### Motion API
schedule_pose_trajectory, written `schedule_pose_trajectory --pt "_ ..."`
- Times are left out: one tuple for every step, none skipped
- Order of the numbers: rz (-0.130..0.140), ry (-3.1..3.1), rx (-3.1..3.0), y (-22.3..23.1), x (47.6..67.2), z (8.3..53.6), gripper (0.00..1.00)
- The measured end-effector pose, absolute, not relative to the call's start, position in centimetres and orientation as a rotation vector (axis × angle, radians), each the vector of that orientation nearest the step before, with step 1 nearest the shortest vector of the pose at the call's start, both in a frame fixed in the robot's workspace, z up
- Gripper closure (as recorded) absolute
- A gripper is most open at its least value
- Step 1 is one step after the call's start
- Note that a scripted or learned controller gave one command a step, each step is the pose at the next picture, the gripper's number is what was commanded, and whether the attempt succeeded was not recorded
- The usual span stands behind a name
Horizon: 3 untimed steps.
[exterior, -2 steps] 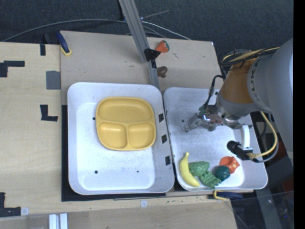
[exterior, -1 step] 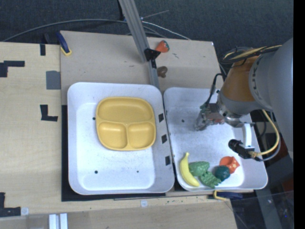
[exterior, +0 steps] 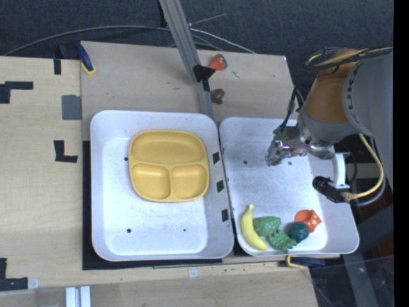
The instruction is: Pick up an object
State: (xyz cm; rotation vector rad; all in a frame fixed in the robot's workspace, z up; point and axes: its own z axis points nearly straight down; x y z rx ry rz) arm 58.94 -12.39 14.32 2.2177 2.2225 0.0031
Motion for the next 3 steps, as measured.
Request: schedule_pose_trajectory --pt "0.002 2.22 2.219 -13.1 59.3 19.0 1.0" --pt "0.002 2.22 2.218 -13.9 59.2 23.5 1.0" --pt "-0.002 2.229 2.217 -8.7 58.0 22.4 1.0"
